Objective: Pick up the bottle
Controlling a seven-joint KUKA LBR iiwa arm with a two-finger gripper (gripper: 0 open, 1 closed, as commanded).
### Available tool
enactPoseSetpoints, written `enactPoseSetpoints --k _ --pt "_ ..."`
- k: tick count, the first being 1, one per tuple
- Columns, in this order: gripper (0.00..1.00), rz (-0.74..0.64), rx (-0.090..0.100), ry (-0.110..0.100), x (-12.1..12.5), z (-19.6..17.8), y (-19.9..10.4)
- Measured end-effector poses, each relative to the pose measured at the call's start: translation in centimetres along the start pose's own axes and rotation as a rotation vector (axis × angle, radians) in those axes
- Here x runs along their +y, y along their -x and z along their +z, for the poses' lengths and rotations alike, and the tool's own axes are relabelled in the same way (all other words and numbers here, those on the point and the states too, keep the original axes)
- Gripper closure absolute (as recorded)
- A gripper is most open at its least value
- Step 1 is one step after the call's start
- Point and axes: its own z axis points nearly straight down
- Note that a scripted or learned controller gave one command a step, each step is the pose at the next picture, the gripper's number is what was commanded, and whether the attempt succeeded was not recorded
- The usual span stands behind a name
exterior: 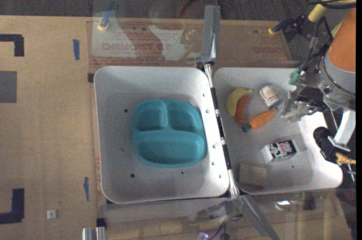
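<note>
Left bin (107, 120) holds one teal divided tray (168, 132), lying flat mid-bin, likely parked as clutter. Right bin (317, 176) holds the rest, spread loosely: one banana (236, 98), one carrot (261, 119), one small white bottle (270, 95) lying near the bin's top, just beside the banana, one milk carton (280, 150), one tan sponge (253, 175). Gripper (294, 110) hovers at the bin's right side near the carrot's tip; whether it is closed or apart cannot be told. Nothing seen held.
</note>
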Motion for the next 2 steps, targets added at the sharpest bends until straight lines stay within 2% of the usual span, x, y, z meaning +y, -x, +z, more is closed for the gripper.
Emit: enactPoseSetpoints --k 1,2 --pt "1.00 0.046 0.001 0.005 -1.00 -1.75 1.53" --pt "1.00 0.045 -0.001 0.001 -0.99 -2.56 1.50"
